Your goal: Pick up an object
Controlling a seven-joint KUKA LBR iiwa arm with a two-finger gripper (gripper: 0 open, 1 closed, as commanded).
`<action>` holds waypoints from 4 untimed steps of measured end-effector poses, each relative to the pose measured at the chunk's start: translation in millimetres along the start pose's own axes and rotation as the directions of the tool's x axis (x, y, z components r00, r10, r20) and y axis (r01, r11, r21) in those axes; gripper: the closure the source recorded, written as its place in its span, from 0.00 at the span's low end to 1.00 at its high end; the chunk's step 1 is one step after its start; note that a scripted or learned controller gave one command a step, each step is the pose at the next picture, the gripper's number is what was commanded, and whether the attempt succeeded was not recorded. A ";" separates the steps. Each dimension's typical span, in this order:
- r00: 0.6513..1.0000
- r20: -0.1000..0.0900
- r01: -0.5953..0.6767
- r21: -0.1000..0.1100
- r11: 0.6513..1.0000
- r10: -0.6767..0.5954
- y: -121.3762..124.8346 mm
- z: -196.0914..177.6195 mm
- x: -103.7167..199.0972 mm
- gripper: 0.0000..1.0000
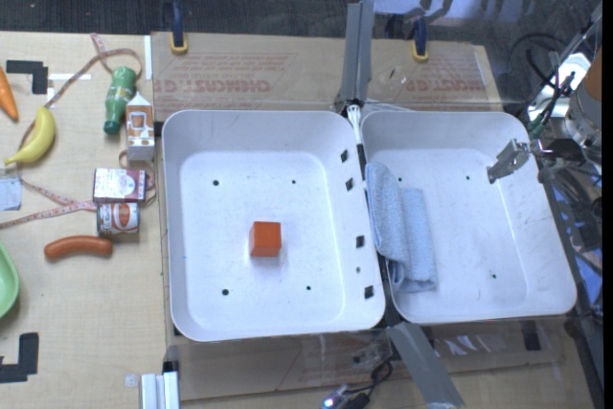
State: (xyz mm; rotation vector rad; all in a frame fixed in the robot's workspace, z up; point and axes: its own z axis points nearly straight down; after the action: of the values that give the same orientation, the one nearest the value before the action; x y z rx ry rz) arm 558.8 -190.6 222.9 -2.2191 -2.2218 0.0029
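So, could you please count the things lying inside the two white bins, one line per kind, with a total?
Orange block, in the left bin: 1
Light blue folded cloth, in the right bin: 1
Total: 2

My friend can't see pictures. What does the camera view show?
An orange block sits in the left white bin. A folded blue cloth lies in the right bin, and the robot's gripper hovers over its far right corner.

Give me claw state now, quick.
Claw: over the right bin's upper right, nothing seen between its fingers; open or shut cannot be told.
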 end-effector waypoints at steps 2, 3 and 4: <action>0.812 0.001 -0.584 0.003 0.812 0.584 -20.3 4.1 55.6 0.00; 0.765 0.001 -0.644 0.000 0.765 0.644 -43.7 -65.4 -5.0 0.00; 0.511 0.003 -0.860 0.002 0.511 0.860 -41.5 -20.4 65.9 0.00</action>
State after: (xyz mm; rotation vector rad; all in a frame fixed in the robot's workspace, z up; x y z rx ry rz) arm 517.2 -124.7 243.3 -3.0271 -0.8331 0.0087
